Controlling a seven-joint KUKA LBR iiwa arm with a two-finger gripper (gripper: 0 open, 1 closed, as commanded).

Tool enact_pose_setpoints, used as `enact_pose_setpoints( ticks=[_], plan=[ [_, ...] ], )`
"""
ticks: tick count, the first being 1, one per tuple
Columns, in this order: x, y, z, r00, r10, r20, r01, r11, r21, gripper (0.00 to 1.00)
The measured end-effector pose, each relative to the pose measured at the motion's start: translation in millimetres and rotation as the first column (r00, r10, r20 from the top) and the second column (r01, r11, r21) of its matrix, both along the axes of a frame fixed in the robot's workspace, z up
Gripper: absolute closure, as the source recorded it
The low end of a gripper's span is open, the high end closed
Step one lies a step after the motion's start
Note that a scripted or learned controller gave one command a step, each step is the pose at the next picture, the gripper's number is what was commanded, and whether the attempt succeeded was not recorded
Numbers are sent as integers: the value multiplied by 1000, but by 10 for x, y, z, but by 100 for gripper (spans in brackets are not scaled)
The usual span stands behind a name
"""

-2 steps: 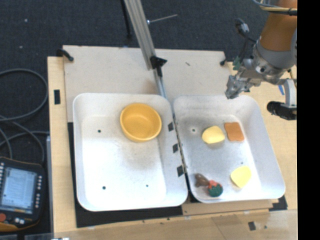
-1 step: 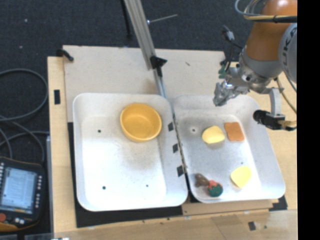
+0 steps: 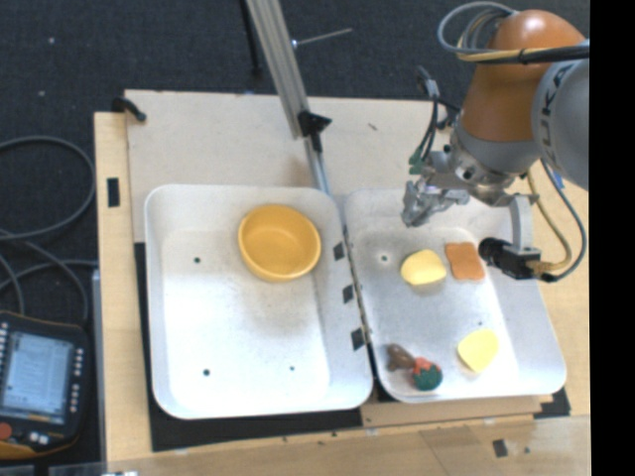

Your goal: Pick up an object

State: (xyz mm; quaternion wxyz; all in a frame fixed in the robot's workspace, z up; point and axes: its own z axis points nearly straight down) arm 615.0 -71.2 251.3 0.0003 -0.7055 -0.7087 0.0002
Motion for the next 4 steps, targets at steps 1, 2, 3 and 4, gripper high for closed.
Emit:
enact_pose_setpoints(
  ticks=[1, 2, 3, 4],
  plan=[
    [-159, 417, -90, 1000, 1, 0, -1, 1000, 0, 100],
    [-305, 912, -168, 1000, 2, 0, -2, 1000, 1, 100],
    [-456, 1414, -84, 1000, 4, 0, -4, 1000, 3, 100],
    [-451, 1377, -89, 1000, -3, 1, 3, 1000, 1, 0]
  ],
)
